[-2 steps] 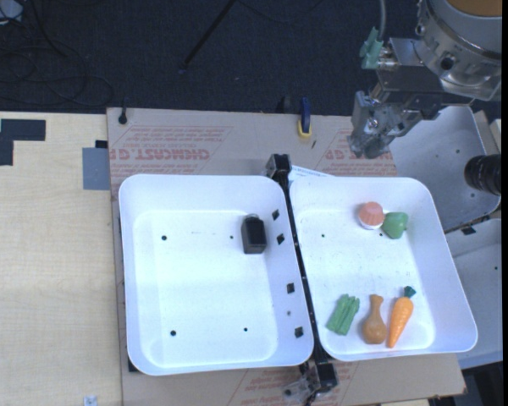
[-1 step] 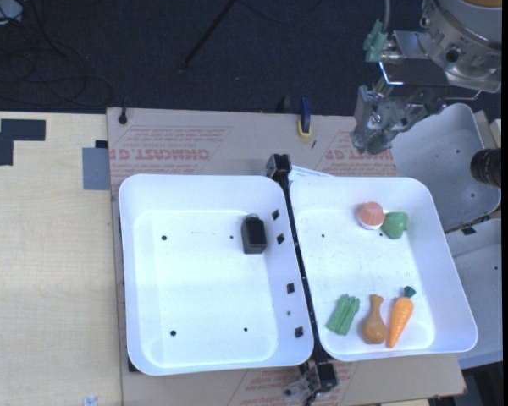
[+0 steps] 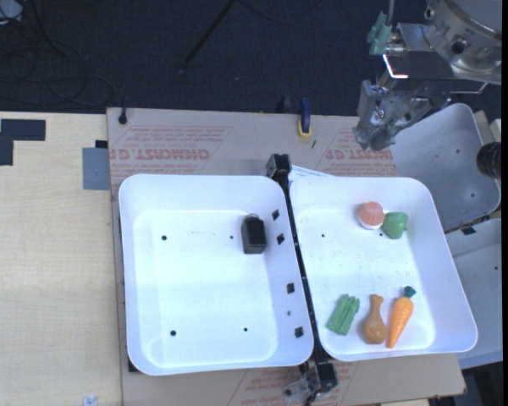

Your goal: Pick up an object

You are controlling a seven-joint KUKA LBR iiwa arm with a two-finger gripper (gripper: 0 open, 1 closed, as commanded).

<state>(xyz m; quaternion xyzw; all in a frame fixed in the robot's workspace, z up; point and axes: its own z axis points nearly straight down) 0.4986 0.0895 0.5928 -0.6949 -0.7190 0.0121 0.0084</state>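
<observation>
My gripper (image 3: 374,134) hangs high above the back edge of the right bin (image 3: 432,194), over the cardboard, with nothing visible between its fingers. In the right bin lie a pink round piece (image 3: 370,215) touching a green round piece (image 3: 395,224) near the back. At the front sit a green bundle (image 3: 343,314), a tan gourd-shaped piece (image 3: 374,321) and an orange carrot (image 3: 400,317). The left bin (image 3: 144,194) holds a small black block (image 3: 253,234) near its right wall.
A black divider with clips (image 3: 289,260) runs between the two bins. A blue and yellow clamp (image 3: 305,117) stands at the back of the cardboard base. A grey plate (image 3: 444,155) lies to the right behind the right bin.
</observation>
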